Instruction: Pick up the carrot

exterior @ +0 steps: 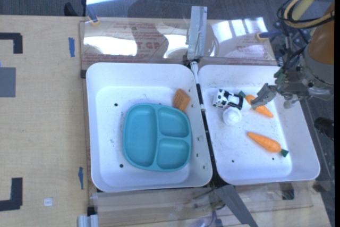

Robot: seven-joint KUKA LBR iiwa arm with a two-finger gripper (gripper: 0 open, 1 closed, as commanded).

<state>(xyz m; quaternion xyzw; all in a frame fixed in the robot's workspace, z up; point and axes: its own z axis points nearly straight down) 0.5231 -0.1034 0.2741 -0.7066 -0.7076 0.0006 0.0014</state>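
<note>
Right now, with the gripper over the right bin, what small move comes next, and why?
Probably a short drop straight down. The gripper hangs over the upper carrot in the right bin, nearly on it already, while the second carrot lies farther toward the bin's front. The black-and-white toy sits close on the left, so descend without drifting that way.

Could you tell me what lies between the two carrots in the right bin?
Bare white bin floor lies between the upper carrot and lower carrot, in the camera view.
</note>
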